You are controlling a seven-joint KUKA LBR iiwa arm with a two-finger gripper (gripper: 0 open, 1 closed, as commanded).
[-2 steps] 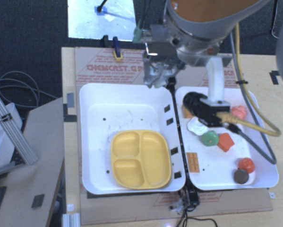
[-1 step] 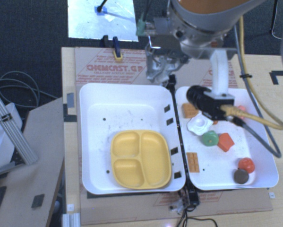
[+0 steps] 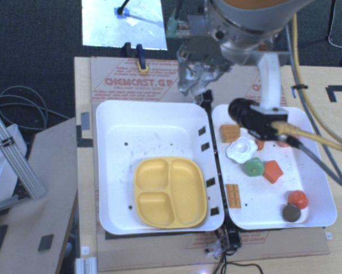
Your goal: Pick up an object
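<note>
- The gripper [image 3: 204,93] hangs over the far rim between the two white bins; whether its jaws are apart cannot be told
- A yellow divided plate [image 3: 171,191] lies in the left bin [image 3: 119,130]
- Toy foods lie scattered in the right bin [image 3: 319,201]

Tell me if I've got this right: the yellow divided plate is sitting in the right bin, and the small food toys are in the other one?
Not quite. The camera view shows the yellow divided plate in the left bin, not the right one. The small food toys are in the other one, the right bin.
</note>
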